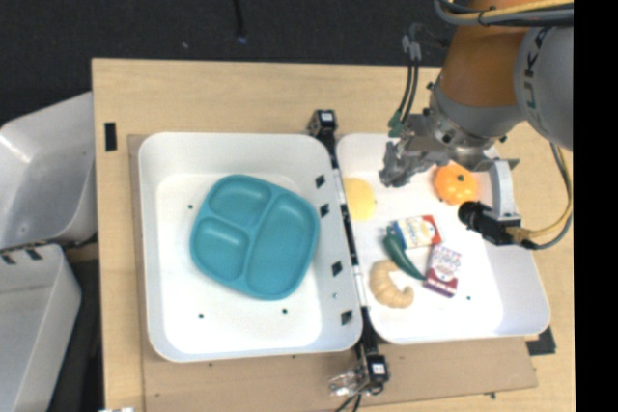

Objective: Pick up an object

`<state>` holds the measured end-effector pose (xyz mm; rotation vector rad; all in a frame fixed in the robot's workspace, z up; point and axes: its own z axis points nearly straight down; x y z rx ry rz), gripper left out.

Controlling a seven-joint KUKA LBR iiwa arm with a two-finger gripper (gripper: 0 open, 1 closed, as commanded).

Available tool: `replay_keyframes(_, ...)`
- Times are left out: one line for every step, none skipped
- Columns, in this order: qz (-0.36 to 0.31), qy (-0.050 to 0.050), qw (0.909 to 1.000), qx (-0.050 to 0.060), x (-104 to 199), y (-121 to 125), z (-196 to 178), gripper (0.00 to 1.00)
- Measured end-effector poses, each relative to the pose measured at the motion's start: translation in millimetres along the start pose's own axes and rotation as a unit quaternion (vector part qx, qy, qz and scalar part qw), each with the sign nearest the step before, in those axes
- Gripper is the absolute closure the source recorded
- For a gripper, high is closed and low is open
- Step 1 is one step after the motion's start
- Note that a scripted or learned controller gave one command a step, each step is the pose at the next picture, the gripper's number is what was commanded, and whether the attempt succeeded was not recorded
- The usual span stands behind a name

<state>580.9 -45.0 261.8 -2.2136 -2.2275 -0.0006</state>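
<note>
Wooden bench (pixel 222 96), two white bins. From my seat the gripper (pixel 394 167) hovers over the right bin (pixel 512 299) (can't tell its state), just beside a yellow lemon (pixel 359 197). Orange (pixel 451 182), croissant (pixel 390 286) and small cartons (pixel 432 251) nearby. Left bin (pixel 174 314): teal divided plate (pixel 255 235).
</note>
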Motion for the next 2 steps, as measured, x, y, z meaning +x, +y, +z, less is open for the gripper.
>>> replay_keyframes(0.000,0.000,1.0000,0.000,46,-18,-5,1.00)
replay_keyframes(0.000,0.000,1.0000,0.000,93,-42,-4,1.00)
